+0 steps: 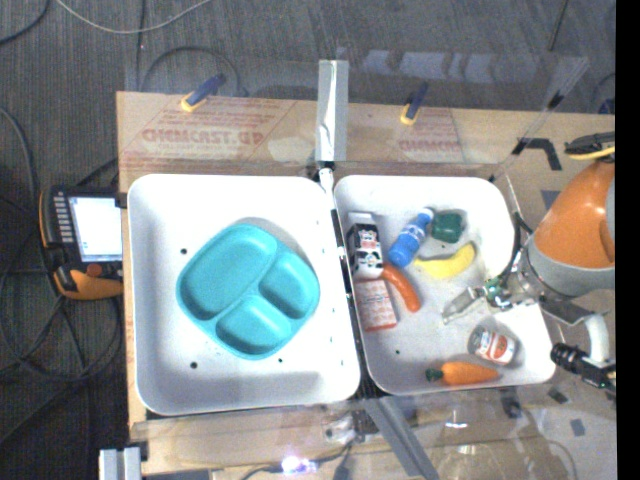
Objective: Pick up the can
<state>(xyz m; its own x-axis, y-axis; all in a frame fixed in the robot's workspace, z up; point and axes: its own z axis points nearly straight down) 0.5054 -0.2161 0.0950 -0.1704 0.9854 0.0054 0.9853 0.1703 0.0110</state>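
The can point(494, 346) is small and silver with a red and white label. It lies on its side near the front right corner of the right bin point(420, 353). My gripper point(464, 304) hangs over that bin, just up and left of the can and apart from it. Its slim metal fingers point(452, 314) point left, spread open with nothing between them. The grey and orange arm point(575, 233) comes in over the bin's right rim.
Also in the right bin are a carrot point(462, 373) just in front of the can, a banana point(447, 261), a blue bottle point(410, 238), a green object point(448, 225), a red pepper-like piece point(402, 288) and a flat red and white box point(375, 303). A teal divided plate point(250, 286) lies in the left bin point(160, 368).
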